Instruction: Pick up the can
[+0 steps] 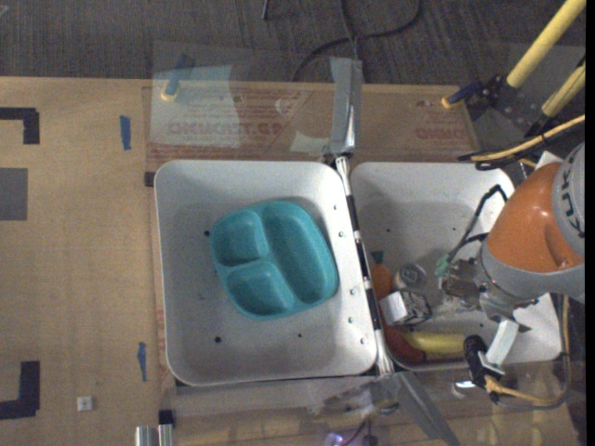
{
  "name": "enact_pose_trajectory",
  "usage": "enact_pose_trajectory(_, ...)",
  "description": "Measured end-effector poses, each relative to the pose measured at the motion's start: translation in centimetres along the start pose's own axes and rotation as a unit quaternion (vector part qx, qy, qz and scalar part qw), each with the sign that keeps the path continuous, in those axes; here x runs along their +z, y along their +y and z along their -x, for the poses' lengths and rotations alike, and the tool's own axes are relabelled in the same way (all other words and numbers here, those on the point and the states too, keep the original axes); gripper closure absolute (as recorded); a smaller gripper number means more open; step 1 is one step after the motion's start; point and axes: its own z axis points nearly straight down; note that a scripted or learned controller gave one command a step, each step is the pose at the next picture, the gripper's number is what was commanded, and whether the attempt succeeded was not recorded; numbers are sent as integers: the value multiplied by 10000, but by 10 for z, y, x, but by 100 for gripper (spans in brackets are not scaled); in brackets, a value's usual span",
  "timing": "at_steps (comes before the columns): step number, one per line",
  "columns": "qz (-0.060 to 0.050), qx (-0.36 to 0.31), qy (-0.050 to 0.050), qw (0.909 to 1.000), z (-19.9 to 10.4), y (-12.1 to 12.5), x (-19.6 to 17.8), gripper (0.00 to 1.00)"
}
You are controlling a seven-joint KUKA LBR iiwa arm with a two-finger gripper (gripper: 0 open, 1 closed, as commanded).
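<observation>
— Right, where is the gripper (409, 307) from your seat?

— Low in the right bin (409, 193), close to the divider between the two bins. I see its pale blocky end at the near-left part of that bin, with the arm (535, 235) coming in from the right, orange band above the wrist.

— Open or closed?

— I cannot tell. The tip is small and cluttered with cables, and I can't make out any gap.

— And the can (410, 274)?

— I see a small round silvery top just on the far side of the gripper, in the same bin, near the divider. It looks upright, but it's tiny at this angle. Whether the gripper touches it I can't say; they sit just beside each other.

— Anything else in there?

— A yellow banana (437, 343) lies along the near wall, with something red (398, 344) at its left end, and an orange item (379, 277) against the divider. In the left bin (186, 249) I have a teal divided plate (274, 258), lying flat near the middle. Both bins rest on the desk (74, 249).
</observation>
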Motion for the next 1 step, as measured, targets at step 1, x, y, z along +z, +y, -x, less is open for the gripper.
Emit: enact_pose_trajectory(1, 5, -926, -11, 9957, 54, 59, -221, 100)
